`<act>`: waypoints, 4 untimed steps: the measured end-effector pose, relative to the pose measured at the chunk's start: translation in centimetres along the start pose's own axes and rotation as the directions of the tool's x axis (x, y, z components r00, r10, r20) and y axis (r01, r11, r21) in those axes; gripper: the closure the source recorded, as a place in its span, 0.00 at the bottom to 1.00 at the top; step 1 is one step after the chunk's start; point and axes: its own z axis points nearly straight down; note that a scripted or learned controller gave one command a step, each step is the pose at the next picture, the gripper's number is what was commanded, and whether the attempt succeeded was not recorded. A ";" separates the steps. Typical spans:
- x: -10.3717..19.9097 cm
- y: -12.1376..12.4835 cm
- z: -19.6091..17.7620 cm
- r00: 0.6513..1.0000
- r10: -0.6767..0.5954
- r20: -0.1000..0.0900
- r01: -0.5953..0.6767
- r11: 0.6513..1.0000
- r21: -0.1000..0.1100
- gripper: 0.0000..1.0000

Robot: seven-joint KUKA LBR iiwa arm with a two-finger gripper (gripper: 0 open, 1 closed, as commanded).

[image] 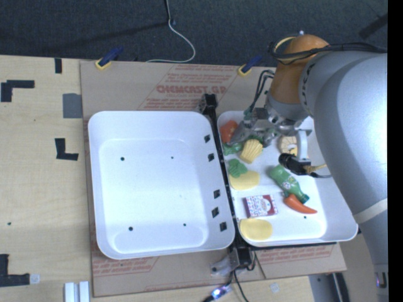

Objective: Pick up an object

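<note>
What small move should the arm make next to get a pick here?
Probably a short, straight descent. The gripper hangs over the far end of the right bin, just above the corn cob, with a red piece and green piece crowded beside it, so sideways drift risks a miss.

Left bin: open floor edge to edge, free for entry.
Right bin: far corner crowded by arm, corn, green leaf.
Near edge: yellow disc, red-white packet obstruct.
Right edge: green bottle, carrot; narrow bare strip beside them.
</note>
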 end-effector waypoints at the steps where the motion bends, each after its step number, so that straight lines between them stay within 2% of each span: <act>1: 0.6 0.3 -1.0 1.000 0.000 -0.009 0.000 1.000 -0.014 1.00; 2: -0.7 -8.6 -0.1 1.000 0.004 -0.014 -0.004 1.000 -0.019 1.00; 3: -5.1 -2.7 0.0 1.000 -0.002 -0.013 0.001 1.000 -0.020 1.00; 4: -4.9 -3.0 0.1 1.000 -0.002 -0.012 0.002 1.000 -0.016 0.00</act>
